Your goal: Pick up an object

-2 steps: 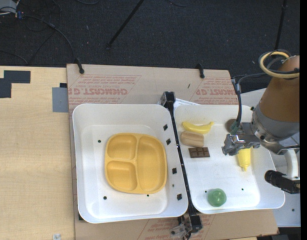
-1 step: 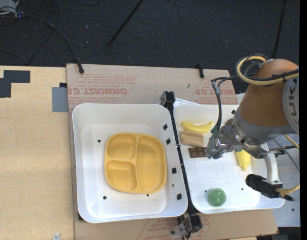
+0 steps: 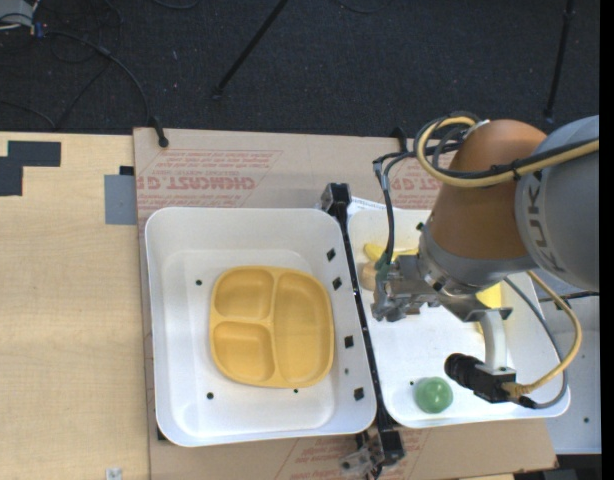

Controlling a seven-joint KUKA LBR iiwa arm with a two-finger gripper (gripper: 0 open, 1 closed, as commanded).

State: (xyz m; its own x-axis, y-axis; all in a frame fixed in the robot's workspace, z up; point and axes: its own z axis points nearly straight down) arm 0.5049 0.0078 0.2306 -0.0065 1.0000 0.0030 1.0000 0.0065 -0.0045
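One green ball (image 3: pixel 434 395) near gripper (image 3: pixel 389 303), perhaps.

The arm (image 3: pixel 547 208) is grey metal with a rounded orange band, yellow and black cables looping round its wrist.

Lighting even, bright, overhead; no harsh shadows. Two shallow white plastic bins (image 3: pixel 172 268) near overexposed, wall detail washed out. Soft sheen on orange wrist band of grey arm (image 3: pixel 482 203). Dark carpeted floor (image 3: pixel 287 48) at top underexposed, grainy. Overall sharpness moderate; printed lettering on brown cardboard sheet (image 3: pixel 202 173) slightly soft.
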